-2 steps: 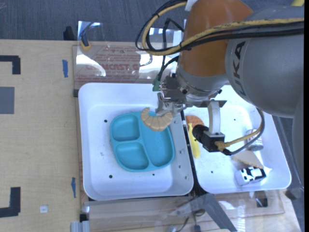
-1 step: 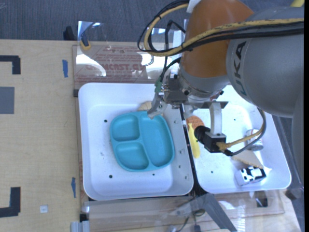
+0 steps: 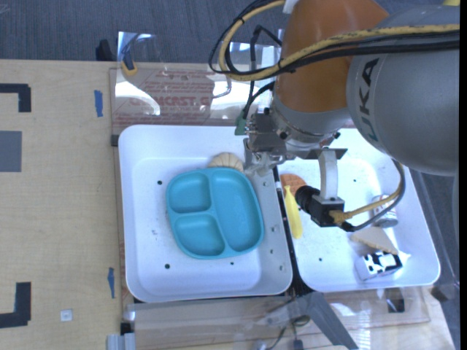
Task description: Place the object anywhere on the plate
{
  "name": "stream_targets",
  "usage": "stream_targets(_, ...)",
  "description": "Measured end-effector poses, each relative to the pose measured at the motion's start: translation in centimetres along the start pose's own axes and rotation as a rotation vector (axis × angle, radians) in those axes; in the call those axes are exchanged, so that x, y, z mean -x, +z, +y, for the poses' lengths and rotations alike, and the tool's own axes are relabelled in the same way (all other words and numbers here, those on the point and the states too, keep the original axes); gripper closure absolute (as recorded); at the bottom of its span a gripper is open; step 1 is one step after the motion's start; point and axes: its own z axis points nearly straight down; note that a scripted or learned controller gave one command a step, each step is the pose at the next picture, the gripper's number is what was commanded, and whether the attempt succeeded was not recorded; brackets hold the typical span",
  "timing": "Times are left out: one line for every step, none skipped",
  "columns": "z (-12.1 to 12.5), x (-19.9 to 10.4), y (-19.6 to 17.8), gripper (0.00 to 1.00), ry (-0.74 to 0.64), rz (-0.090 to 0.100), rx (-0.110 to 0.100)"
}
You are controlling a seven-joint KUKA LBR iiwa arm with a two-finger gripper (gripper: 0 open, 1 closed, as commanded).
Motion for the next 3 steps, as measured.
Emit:
stream_targets(0.5,6.3,6.2,1.0,0.009,-0.002,-0.007)
stream_targets(0.9,9.8,0.5,1.0,0.007,0.002,0.004)
stream_targets(-2.8,12.8,6.6,1.0,0.007,0.0,-0.007)
